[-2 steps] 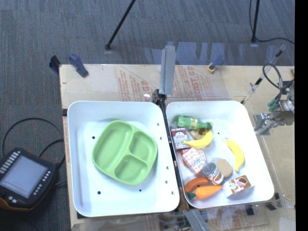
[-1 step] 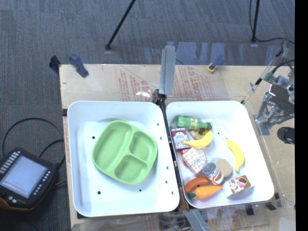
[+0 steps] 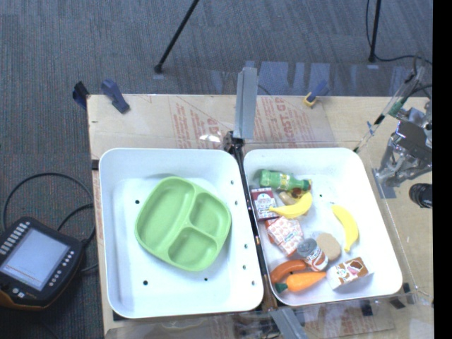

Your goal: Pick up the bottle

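Observation:
The bottle (image 3: 281, 180) is green with a yellow label and lies on its side near the back of the right bin (image 3: 367, 167), its dark cap pointing right. A yellow banana (image 3: 293, 207) lies just in front of it, touching or nearly touching. A red and white carton (image 3: 262, 203) sits at the bottle's front left.
The right bin also holds a second banana (image 3: 346, 226), another carton (image 3: 284, 234), a can (image 3: 311, 251), a carrot (image 3: 305, 282), a small box (image 3: 351, 272) and more. A green divided plate (image 3: 184, 222) lies in the left bin (image 3: 113, 189). A metal fixture (image 3: 406, 150) stands past the right bin.

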`<action>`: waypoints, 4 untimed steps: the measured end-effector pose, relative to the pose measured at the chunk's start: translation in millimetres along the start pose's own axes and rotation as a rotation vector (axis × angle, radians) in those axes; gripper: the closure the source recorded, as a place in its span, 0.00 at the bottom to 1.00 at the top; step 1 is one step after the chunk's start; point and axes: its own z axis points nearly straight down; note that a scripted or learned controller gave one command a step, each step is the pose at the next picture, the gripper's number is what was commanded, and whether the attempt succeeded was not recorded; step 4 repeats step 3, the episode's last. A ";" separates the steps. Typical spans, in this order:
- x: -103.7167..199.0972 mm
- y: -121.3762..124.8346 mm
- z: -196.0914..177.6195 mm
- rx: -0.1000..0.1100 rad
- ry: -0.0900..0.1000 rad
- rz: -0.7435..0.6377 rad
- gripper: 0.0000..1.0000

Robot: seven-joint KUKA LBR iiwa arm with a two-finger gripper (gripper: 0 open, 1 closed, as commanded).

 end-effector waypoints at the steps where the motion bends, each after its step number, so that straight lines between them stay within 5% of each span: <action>1: 130.9 -16.1 61.4 -0.001 0.002 -0.058 1.00; 2: 178.5 -82.9 17.7 -0.004 0.003 0.191 1.00; 3: 280.5 -53.0 -4.0 -0.002 0.002 0.319 1.00; 4: 280.5 -53.0 -4.0 -0.002 0.002 0.319 1.00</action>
